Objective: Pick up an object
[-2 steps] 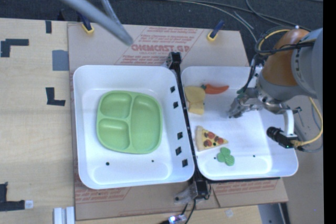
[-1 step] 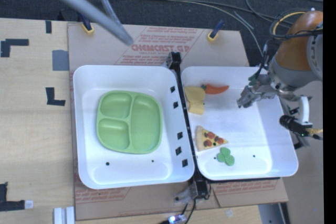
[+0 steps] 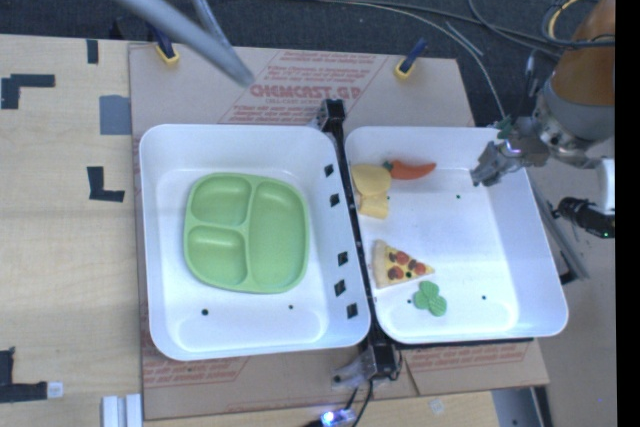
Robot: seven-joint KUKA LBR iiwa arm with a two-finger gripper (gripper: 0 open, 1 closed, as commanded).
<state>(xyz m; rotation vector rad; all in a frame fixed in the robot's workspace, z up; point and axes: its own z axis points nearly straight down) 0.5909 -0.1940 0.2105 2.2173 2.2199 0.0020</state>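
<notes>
Gripper (image 3: 487, 167) at the right bin's (image 3: 520, 245) far-right edge; jaw state cannot be told. Carrot (image 3: 412, 170) lies to its left, long axis left–right.

Both white bins (image 3: 160, 215) appear smooth, slightly glossy plastic; the green divided plate (image 3: 247, 233) looks matt plastic. Worktop (image 3: 60, 245) presents as pale wood with a matt finish, overlaid by a brown cardboard sheet (image 3: 300, 85). Gripper (image 3: 487, 167) appears dull grey metal.
</notes>
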